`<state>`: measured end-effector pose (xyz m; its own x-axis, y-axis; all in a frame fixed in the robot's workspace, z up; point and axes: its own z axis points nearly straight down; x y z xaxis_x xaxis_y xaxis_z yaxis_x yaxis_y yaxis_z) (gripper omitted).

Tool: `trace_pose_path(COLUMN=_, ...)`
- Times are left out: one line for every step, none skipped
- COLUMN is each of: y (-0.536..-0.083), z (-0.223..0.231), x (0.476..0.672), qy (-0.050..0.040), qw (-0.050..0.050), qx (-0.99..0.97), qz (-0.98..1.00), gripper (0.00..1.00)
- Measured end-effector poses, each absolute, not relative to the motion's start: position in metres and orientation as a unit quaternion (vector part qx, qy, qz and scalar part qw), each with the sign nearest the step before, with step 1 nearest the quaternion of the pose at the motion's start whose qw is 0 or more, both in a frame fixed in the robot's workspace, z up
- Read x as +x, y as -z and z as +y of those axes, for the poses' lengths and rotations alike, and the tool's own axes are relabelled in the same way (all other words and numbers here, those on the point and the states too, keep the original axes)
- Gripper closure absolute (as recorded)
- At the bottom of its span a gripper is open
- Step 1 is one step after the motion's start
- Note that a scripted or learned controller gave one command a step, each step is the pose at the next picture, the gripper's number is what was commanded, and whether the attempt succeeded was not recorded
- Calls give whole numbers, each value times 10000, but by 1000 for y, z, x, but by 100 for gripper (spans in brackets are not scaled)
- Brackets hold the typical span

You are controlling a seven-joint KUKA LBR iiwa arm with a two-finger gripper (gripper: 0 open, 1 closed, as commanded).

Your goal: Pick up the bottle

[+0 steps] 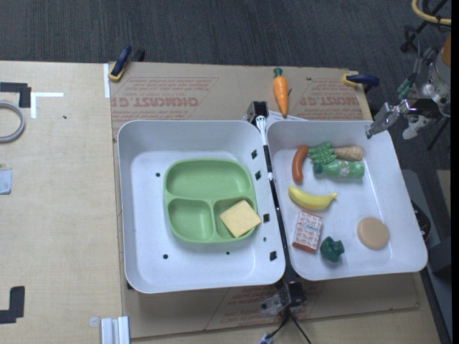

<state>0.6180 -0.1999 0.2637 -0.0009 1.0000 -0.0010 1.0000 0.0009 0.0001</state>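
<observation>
The green bottle [340,168] lies on its side in the back of the right bin [401,192], touching a leafy green vegetable [321,153] and a tan root-like piece [348,152]. Beside them stands a red sausage [299,163], with a banana [311,198] just in front. Nearer the front edge lie a small printed box [308,232], a dark green broccoli piece [331,249] and a round tan cookie [373,233].

The gripper [391,120] hangs over the bin's back right corner, apart from the bottle — whether its fingers are spread or closed cannot be told.

The left bin [136,192] holds a green divided tray [208,199] with a yellow cheese slice [239,218] on it. A toy carrot [280,90] lies on the cardboard [179,95] behind both bins.
</observation>
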Motion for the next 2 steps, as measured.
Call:
trace_pose_path(y=-273, z=-200, x=618, qy=5, qw=14, qx=7057, qz=7085, gripper=100)
trace_pose_path(y=-266, z=-218, x=549, qy=6, qw=3, qx=7057, qz=7085, gripper=100)
